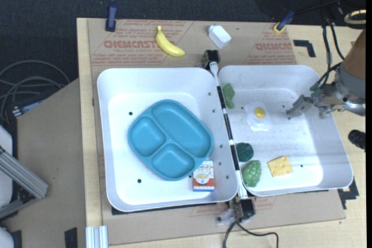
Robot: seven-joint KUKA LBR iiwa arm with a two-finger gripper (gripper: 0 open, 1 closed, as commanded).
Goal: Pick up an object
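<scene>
Two shallow white bins (110,96) sit side by side on the bench. The left one holds a blue divided plastic plate (168,138). Over the right one, the claw (299,107) hangs with fingers apart, holding nothing, near a fried-egg toy (258,114).

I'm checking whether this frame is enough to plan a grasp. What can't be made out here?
- Gripper: too small and blurred in the camera view to judge its fingers.
- Arm: cut off by the right edge.
- Small carton: print too small to read.
- Green items at the divider: shapes indistinct.
</scene>
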